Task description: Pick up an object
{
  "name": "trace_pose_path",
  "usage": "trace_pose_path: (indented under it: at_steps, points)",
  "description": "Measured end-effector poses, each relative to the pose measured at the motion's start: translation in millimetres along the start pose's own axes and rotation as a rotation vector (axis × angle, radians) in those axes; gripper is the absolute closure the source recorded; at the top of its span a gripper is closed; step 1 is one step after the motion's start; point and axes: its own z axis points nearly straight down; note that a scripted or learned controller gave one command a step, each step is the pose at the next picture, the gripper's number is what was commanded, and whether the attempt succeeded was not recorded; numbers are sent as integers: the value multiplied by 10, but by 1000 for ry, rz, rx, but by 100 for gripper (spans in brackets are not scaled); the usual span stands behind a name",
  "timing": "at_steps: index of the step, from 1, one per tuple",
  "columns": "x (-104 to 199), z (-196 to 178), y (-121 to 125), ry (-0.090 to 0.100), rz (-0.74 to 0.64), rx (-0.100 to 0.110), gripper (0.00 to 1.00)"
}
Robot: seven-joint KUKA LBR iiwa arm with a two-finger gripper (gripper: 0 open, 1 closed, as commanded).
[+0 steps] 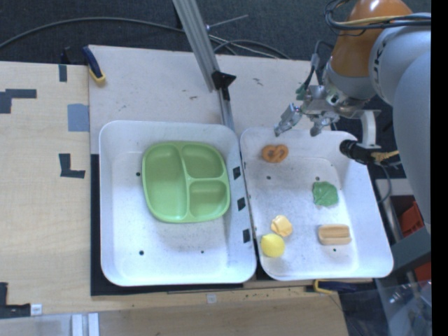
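Since the tool [302, 122] is hanging over the far rim of the right bin [364, 254] with its two fingers spread and nothing between them, I'd say the pick hasn't started yet. Closest candidate is the orange pretzel-looking piece [275, 152], lying flat just inside that far rim near the bin's inner wall. If I were going for it, I'd come straight down, centred on it, fingers straddling its narrow side, and keep clear of the rim so a finger doesn't catch the wall.

Other options sit toward the near edge of the same bin: a green lumpy thing [325, 193] mid-bin, a yellow lemon-like ball [272, 245] and a small yellow piece [281, 225] close together by the inner wall, and a tan hot-dog-bun shape [334, 234]. The ball could roll, I'd guess.

Left bin [119, 187] holds a green divided plate [186, 181]. Both bins sit on a pale wooden tabletop [42, 187]; a metal post [198, 33] rises at the far edge, with cables [84, 23] behind.
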Motion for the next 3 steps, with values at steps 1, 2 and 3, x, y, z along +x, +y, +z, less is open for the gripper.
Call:
trace_pose_path:
  at_steps: [1,2,3]
  points:
    - [-1,0,0,0,0,0,0]
    - [-50,542,71,0,1,6,0]
    - [-67,1043,51,-2,4,15,0]
